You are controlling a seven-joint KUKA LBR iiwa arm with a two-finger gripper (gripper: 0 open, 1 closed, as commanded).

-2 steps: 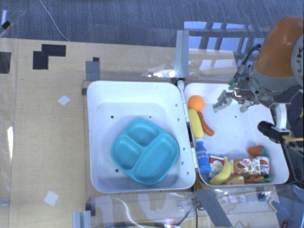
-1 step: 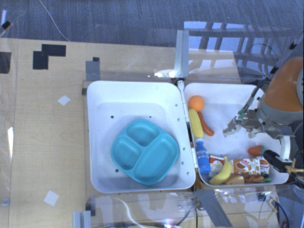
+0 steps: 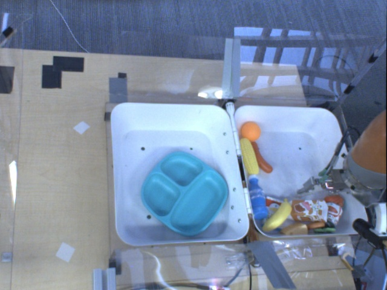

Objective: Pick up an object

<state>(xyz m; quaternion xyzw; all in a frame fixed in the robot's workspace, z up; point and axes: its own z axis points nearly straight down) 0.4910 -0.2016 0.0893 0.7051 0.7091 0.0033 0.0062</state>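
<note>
The gripper, its grip impossible to tell, hangs above the packet, whose crowding neighbours may foul a grasp.

A pale wooden bench fills the lower part of the view, marked with black tape shapes near its far left. Beyond it lies blue-grey carpet, crossed by a thin pale cable. A clear sheet over the bench reflects bright light.
</note>
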